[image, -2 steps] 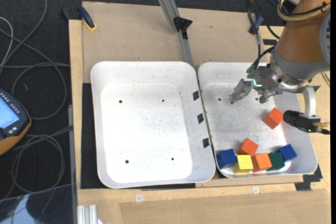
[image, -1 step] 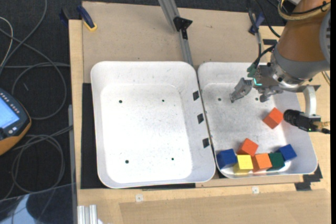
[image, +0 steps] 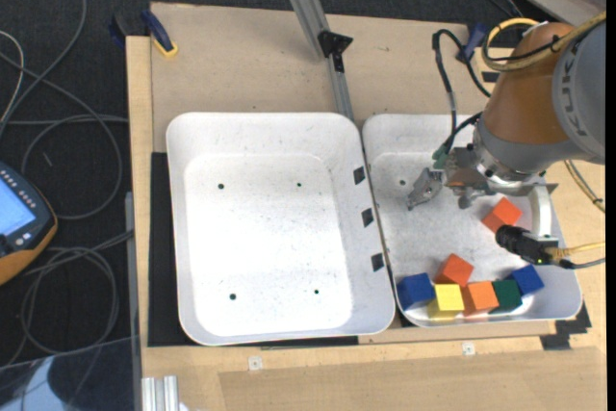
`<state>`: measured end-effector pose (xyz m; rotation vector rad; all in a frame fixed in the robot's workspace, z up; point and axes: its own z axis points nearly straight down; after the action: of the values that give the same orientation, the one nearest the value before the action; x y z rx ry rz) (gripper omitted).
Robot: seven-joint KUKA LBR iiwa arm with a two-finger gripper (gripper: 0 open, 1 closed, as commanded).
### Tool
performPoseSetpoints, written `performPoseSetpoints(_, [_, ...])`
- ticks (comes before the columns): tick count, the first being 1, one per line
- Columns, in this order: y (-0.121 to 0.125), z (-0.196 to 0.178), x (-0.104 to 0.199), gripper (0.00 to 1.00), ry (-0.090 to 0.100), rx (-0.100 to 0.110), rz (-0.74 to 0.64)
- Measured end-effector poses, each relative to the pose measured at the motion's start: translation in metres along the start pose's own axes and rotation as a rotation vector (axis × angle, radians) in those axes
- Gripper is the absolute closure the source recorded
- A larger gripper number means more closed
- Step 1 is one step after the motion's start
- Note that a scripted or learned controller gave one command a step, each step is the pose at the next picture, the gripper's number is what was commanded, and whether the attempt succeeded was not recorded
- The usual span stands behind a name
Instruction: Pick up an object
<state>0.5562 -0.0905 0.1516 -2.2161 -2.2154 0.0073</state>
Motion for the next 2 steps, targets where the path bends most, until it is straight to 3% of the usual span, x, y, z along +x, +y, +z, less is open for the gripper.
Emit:
performPoseSetpoints(1, [-0.001, 0.053, 0.001, 0.0, 0.0, 0.0, 0.0])
performPoseSetpoints(2, [0.001, 0.039, 0.001, 1.0, -0.001, -0.01, 0.0])
